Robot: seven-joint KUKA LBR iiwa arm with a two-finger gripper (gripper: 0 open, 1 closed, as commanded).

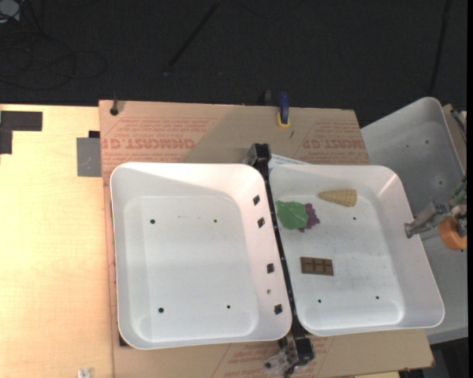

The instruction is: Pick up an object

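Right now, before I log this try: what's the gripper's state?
Gripper: cannot be told; it sits at the right bin's right rim, with nothing visibly held.

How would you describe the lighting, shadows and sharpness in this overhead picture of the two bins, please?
In the camera view, light is even and soft; the left bin carries a faint grey shadow along its far wall, the right bin shows no harsh glare. The floor beyond the bench is nearly black. The chocolate bar, green-purple toy and cone look slightly soft.
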